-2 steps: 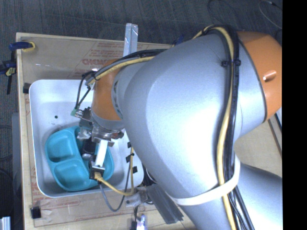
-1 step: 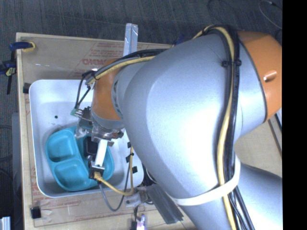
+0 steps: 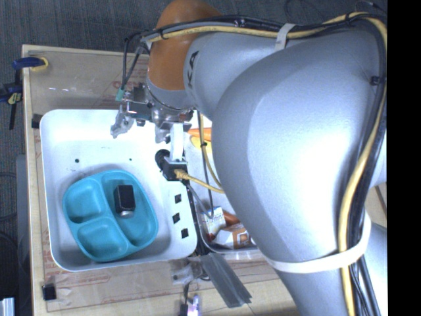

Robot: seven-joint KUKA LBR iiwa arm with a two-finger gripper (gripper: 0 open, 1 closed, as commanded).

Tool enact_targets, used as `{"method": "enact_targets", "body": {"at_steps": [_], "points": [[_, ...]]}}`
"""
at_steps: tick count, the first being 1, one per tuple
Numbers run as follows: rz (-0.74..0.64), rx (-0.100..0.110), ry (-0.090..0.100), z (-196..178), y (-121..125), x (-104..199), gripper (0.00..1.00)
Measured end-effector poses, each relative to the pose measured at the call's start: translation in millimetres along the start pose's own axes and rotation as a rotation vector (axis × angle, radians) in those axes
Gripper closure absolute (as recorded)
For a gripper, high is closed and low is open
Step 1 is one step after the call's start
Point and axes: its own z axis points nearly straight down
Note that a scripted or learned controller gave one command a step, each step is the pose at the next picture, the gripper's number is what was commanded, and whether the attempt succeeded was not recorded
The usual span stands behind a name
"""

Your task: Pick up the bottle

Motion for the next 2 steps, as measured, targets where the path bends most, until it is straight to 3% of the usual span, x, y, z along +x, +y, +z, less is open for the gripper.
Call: {"method": "enact_targets", "body": {"at_steps": [1,2], "points": [[0.115,0.004,-0.002,79.7,-89.6,1.7,0.0],[0.111,0.009,-0.004,72.6,-89.6,1.4,1.0]]}}
